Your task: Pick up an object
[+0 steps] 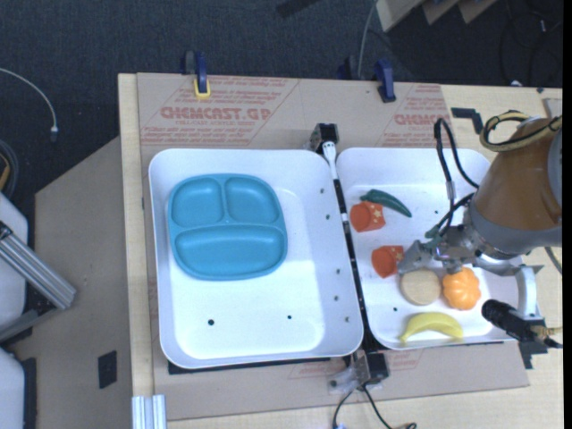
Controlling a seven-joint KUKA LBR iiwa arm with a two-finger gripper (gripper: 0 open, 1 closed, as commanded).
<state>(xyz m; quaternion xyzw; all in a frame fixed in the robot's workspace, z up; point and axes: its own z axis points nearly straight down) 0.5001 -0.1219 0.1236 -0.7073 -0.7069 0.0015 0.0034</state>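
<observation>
Arm low over the right bin, among toy foods.

The gripper [427, 257] hangs just above a pale round bun-like piece [420, 287]; whether its grey metal tips are parted or closed I cannot tell, and nothing visibly sits between them. An orange fruit [461, 289] touches that piece, a red chunk [387, 260] sits beside it, and a yellow banana [433, 326] lies below. The smooth, rounded, probably plastic shapes crowd together, so a tip could land on a neighbour or squirt the target aside.
</observation>
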